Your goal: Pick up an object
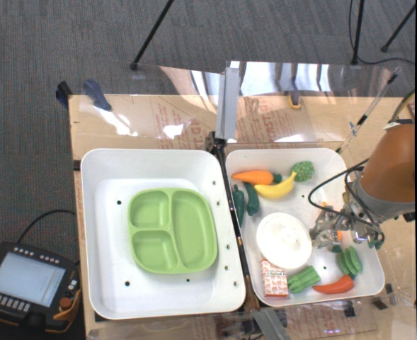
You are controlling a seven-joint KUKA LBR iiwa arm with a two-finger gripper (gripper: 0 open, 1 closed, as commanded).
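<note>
Leftward, green tray in left bin, perhaps vegetables right.

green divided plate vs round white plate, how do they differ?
The green divided plastic plate is a rounded rectangle with three compartments; the round white plate is one plain disc. The green plate looks larger than the white plate. The green plate lies alone in the left white bin; the white plate sits among toy foods in the right white bin, beside the gripper. Both lie flat.
</note>
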